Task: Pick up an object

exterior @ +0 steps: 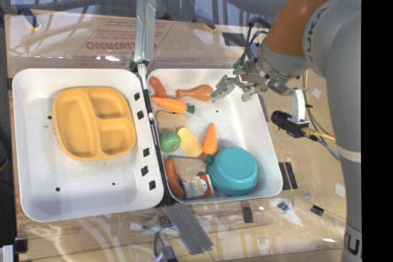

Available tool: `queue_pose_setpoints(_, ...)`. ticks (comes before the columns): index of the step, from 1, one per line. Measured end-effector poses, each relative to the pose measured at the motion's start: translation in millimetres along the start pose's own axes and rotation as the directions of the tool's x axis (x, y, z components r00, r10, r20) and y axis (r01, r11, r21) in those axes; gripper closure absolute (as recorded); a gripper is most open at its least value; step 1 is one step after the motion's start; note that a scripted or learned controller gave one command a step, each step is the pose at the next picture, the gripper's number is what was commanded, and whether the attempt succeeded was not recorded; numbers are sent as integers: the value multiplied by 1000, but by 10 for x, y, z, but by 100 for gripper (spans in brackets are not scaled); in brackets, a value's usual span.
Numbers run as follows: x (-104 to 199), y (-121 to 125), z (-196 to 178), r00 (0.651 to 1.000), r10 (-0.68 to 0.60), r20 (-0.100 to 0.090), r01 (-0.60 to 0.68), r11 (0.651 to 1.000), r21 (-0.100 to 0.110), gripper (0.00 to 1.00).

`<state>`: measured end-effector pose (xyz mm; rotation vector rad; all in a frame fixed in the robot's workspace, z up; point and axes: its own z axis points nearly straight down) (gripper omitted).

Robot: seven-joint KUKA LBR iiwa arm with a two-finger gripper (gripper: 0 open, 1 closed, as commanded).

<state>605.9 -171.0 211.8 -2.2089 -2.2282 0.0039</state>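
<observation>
My gripper [236, 91] hangs over the far right part of the right bin [264, 132], its fingers [221, 89] spread open with nothing between them. Just left of it lies a brown chicken drumstick [195, 93], close to one fingertip. Further left lie a reddish sausage [158, 86] and a carrot [172, 105]. Nearer the front are a bread slice [170, 121], a green apple [170, 142], a pale yellow piece [191, 144], a second carrot [210, 138] and a teal bowl [236, 170].
The left bin [37, 193] bears a yellow divided plate [94, 121]. At the right bin's front edge lie another sausage [174, 178] and a printed packet [195, 186]. A grey bar [145, 27] stands behind the divider between the bins.
</observation>
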Motion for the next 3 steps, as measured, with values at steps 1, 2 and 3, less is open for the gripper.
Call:
queue_pose_setpoints(1, -27, -262, 1169, 997, -74, 0, 74, 997, 1, 0)
queue_pose_setpoints(2, -10, -243, 1055, 997, -79, -2, 79, 997, -2, 100)
queue_pose_setpoints(3, 236, 82, 35, 1000, -18, 1, 18, 1000, -11, 100)
